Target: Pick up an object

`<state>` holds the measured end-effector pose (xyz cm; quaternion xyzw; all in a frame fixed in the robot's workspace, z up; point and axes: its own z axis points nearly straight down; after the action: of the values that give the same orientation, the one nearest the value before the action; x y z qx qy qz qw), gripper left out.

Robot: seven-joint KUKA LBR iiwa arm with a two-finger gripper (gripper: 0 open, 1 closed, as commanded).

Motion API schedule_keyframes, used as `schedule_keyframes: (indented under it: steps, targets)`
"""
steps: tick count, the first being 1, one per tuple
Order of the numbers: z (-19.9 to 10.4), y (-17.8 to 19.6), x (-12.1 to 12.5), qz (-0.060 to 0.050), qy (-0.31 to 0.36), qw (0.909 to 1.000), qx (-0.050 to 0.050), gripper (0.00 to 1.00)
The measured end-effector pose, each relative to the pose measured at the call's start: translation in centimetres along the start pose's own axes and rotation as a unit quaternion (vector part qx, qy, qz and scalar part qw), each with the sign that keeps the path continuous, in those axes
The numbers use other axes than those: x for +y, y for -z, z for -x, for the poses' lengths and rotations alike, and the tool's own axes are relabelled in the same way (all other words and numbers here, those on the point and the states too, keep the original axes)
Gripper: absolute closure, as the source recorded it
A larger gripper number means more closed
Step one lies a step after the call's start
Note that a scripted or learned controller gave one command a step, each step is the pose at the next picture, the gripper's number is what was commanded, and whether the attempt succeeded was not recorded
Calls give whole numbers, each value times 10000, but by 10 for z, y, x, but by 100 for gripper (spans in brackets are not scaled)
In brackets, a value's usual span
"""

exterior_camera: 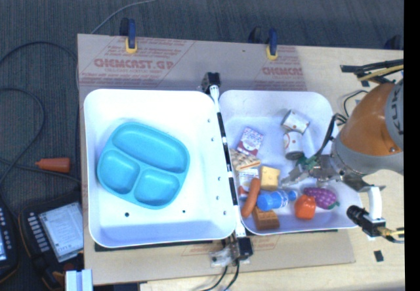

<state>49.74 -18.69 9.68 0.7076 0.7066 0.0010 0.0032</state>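
Note:
The right white bin holds several small items. Among them are a red-and-white packet, a white can, a yellow block, a carrot, a blue bottle, a brown block, an orange tomato and purple grapes. My gripper reaches in from the right and hangs low over the bin's middle, between the yellow block and the grapes. It is open and I see nothing between its fingers. The arm hides part of the bin's right side.
The left white bin holds a blue three-compartment tray. A black divider strip runs between the bins. Two clamps hold the board at the back, and cables and an orange object lie on the floor to the left.

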Motion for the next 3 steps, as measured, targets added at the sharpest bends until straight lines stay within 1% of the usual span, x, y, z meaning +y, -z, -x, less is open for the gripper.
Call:
schedule_keyframes:
  steps: [1,2,3]
  targets:
    - [0,8,0,-9,0,10000,0,100]
    - [0,8,0,-11,0,10000,1,0]
    - [0,17,1,-21,2,10000,1,100]
